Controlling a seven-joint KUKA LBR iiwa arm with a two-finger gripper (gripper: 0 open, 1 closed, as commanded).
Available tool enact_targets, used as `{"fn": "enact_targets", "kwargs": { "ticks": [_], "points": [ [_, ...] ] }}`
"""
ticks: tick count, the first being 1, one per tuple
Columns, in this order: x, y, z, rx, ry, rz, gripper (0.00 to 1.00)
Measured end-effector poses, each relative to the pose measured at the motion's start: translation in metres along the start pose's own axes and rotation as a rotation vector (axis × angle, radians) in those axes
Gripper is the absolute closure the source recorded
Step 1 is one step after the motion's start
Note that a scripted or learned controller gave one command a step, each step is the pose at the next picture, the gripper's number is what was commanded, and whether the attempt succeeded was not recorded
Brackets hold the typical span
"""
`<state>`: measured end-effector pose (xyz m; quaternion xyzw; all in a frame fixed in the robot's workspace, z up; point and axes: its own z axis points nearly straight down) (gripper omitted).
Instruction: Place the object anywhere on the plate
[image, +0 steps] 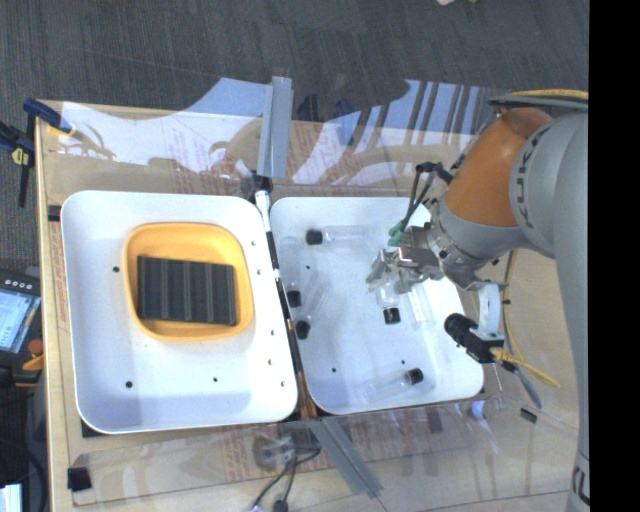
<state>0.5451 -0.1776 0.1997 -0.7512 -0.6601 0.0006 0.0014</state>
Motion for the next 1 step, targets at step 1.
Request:
{"fn": "enact_targets", "kwargs": {
  "ticks": [1],
  "points": [
    [0.0363, 0.0277, -0.0187, 0.000, -0.001, -0.274, 1.00]
  ]
}}
